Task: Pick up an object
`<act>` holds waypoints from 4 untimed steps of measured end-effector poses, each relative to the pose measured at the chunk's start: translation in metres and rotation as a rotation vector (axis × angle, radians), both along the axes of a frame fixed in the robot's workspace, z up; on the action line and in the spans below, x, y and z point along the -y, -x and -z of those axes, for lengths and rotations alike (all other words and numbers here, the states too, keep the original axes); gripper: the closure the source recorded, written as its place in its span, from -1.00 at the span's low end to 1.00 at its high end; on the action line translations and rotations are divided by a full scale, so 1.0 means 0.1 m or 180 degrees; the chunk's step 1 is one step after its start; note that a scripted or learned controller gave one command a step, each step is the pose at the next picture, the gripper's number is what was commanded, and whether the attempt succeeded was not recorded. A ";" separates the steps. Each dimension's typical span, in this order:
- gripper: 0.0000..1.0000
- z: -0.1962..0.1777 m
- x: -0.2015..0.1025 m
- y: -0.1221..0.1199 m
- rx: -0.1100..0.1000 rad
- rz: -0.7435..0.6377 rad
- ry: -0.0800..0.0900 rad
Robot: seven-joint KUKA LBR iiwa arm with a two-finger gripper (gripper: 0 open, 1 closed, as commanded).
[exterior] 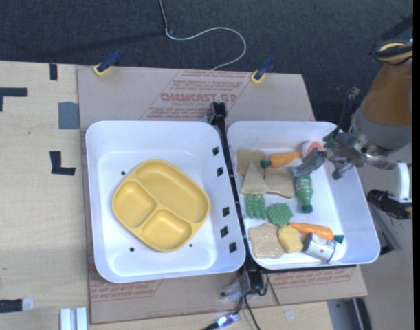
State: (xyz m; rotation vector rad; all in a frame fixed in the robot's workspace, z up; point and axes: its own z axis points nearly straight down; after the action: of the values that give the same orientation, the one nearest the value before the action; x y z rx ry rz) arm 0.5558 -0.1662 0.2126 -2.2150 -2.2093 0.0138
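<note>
green bottle [304, 192] beneath hand [324, 160], fingers spread, nothing held; approach step, next lowering and closing around it.

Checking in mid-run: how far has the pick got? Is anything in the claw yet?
Done so far: the arm has reached over the right bin, with the claw low among the toy food near the green bottle and upper carrot. In hand: nothing visibly held; whether it is closed I cannot tell. Left: grasp one item and lift it. The yellow tray sits alone in the left bin.
</note>
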 end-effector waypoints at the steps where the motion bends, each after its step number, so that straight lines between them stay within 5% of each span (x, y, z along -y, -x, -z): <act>1: -1.00 -0.08 0.00 -0.03 0.0043 -0.0013 0.0007; 4: -1.00 1.29 -0.12 0.02 0.0040 -0.0014 0.0011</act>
State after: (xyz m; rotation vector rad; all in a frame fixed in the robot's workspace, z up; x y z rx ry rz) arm 0.5543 -0.1544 0.0831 -2.2182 -2.2223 0.0036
